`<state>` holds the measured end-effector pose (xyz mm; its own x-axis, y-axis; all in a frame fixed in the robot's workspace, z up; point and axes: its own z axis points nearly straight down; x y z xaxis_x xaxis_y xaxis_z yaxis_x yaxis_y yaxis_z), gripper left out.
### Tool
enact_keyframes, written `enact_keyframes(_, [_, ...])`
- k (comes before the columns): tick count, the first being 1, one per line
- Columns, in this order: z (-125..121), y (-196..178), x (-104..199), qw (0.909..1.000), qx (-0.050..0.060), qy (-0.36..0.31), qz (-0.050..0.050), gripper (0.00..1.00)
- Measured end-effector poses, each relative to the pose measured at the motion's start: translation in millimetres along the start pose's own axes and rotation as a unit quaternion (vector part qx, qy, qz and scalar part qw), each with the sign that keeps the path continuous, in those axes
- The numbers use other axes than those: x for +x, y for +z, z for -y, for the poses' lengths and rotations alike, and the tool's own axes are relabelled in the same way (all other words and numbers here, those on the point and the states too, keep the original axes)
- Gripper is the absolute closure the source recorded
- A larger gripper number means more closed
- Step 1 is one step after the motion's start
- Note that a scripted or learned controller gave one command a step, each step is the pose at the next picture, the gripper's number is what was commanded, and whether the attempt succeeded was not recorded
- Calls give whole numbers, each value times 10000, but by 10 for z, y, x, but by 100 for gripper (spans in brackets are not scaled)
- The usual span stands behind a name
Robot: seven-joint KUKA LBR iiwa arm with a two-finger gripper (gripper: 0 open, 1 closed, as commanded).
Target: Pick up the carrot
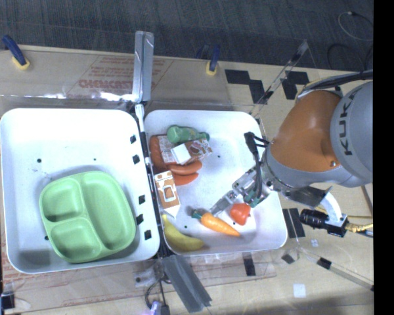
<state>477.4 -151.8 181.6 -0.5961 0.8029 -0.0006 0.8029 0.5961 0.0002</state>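
The carrot [218,224], orange with a small green top at its left end, lies flat near the front wall of the right bin [217,120]. A red tomato [240,212] rests against its right end. My gripper [231,198] hangs low over the bin just above and to the right of the carrot, pointing down-left toward it. Nothing shows in its grasp. The grey arm with its orange band [305,140] reaches in over the bin's right wall.
In the right bin, a banana [180,239] lies at the front left, a small printed box [165,189] along the left wall, sausages [175,161] and a green vegetable [184,134] further back. The left bin [26,130] holds a green divided plate [87,216].
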Motion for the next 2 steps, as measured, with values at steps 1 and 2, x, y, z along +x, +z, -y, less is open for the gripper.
enact_keyframes(1, [-124,908,191,9999,9,165,-16,0])
enact_keyframes(2, [-127,813,193,9999,12,138,-22,100])
